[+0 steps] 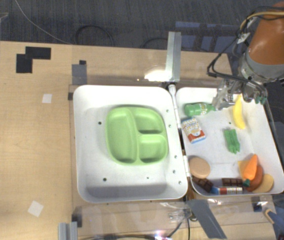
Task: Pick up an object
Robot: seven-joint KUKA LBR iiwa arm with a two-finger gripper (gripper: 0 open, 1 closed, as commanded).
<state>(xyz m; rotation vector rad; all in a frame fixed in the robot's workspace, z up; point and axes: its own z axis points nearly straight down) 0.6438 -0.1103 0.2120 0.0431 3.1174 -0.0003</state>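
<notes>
Crowding the near edge of the right bin (277, 149) are a round tan disc (200, 167), a dark bar with a red band (230, 189), an orange carrot-like piece (251, 168) and a tan lump (266, 183), all lying loose. Farther back, a green toy (232, 140), a small printed carton (194, 130), a green bottle (198, 108) and a yellow banana (238, 113) are resting on the white floor. Over in the left bin (89, 134), a green divided tray (135, 135) is sitting alone. At the far end of the right bin, the gripper (224, 98) is hanging low, between the bottle and the banana; whether it is spread or closed I cannot tell, and nothing is visibly caught in it. Judging from that, the pick is not yet accomplished: every object is lying on the bin floor, and the grasp and lift are remaining. If the banana is the target, its long axis is running from the far edge toward the near edge, slightly curved, with its upper end just beside the gripper.
</notes>
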